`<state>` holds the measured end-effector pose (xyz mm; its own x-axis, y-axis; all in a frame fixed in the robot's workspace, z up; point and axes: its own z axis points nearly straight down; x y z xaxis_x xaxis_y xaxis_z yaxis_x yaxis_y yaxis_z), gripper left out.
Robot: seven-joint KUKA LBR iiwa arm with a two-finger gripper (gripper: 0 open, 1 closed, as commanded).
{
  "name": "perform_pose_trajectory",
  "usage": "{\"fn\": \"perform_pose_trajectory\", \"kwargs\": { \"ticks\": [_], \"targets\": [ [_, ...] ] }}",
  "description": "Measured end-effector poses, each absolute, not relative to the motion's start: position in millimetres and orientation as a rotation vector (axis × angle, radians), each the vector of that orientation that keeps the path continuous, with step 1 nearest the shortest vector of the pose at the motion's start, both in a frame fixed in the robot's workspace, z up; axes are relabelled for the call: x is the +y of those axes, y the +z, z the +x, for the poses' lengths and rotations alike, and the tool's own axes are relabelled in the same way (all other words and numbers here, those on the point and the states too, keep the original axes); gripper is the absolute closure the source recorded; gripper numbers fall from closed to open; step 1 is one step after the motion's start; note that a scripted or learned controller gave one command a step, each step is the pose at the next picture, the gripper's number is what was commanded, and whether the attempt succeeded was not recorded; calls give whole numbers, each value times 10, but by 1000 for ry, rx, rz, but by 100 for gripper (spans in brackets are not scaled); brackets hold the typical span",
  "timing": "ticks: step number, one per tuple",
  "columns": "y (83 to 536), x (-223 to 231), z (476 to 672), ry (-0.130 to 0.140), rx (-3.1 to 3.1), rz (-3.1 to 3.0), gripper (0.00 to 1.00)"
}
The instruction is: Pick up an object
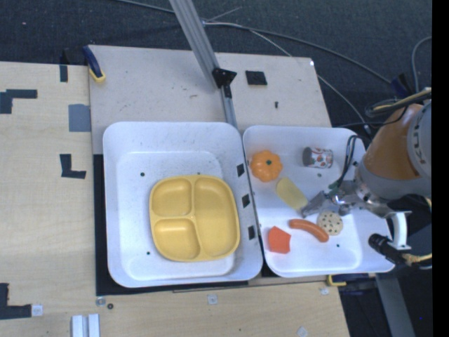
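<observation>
Two white bins sit side by side. The left bin (126, 188) holds one yellow divided plate (194, 217). The right bin (309, 262) holds six small things: one orange pumpkin (266, 166), one pale yellow block (290, 193), one red-orange sausage (309, 229), one red-orange cube (279, 240), one speckled round cookie (330, 223) and one small can (318, 158) whose label is too blurred to read. The gripper (317, 203) hangs low between block and cookie, dark and small; whether it grips anything cannot be told.
</observation>
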<state>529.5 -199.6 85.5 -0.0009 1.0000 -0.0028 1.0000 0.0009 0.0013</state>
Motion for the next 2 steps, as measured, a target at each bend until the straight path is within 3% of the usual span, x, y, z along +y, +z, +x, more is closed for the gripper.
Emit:
{"fn": "perform_pose_trajectory", "kwargs": {
  "ticks": [1, 2],
  "targets": [
    [992, -1995, 5310, 2, 2219, 2215, 100],
    [1544, -2095, 5342, 2, 2219, 2218, 100]
  ]
}}
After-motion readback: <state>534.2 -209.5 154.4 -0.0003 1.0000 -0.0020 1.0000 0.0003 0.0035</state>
